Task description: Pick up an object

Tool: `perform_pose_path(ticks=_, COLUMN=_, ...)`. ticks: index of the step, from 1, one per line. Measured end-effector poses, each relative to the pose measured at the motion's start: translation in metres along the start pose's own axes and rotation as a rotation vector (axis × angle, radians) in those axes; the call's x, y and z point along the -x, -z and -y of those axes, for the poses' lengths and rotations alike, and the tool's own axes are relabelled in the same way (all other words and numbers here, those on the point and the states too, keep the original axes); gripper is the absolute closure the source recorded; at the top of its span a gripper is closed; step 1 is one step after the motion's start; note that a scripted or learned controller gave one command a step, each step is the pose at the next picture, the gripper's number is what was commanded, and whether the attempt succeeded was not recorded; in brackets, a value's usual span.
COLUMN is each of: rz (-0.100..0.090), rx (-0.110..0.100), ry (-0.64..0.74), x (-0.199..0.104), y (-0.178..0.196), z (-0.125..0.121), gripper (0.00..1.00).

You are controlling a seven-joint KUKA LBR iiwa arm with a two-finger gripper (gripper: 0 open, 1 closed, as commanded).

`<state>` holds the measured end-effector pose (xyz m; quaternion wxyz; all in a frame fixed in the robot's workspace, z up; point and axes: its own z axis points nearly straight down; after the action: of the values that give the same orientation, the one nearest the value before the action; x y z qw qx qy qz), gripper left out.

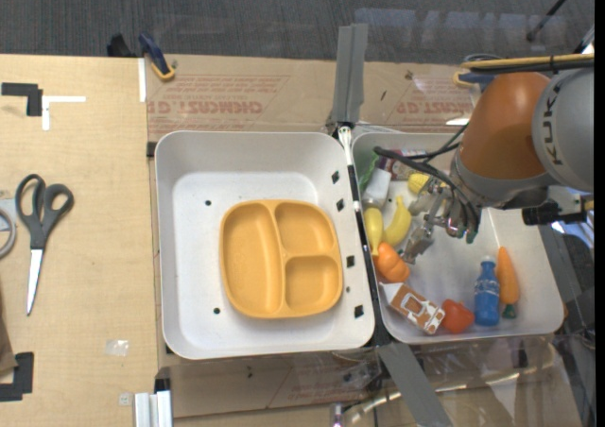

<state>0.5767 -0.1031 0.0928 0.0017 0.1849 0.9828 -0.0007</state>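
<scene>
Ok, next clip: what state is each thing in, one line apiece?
Yellow three-compartment plastic tray: flat in the left white bin, nothing on it.
Blue plastic bottle: lying in the right white bin, cap on.
Orange carrot: lying beside the bottle.
Black-handled scissors: closed, on the bench.
Gripper: low over the right bin.

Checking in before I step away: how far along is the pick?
Nothing looks picked yet. The gripper is low in the right bin, near the banana and the orange toy, with nothing visibly between its fingers. The blue bottle, carrot and tomato lie untouched. The grasp and lift remain. The yellow tray sits in the left bin.
</scene>
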Motion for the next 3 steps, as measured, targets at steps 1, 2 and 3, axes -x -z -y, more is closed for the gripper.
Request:
perform_pose_path(ticks=1, rz=-0.01, rx=-0.001, ry=-0.071, x=0.046, y=-0.001, z=0.003, gripper=0.0)
perform_pose_path(ticks=2, rz=-0.001, rx=0.0, ry=-0.19, x=-0.027, y=0.0, z=0.014, gripper=0.0)
perform_pose_path(ticks=3, rz=0.0, rx=0.0, ry=-0.239, x=0.04, y=0.0, z=-0.003, gripper=0.0)
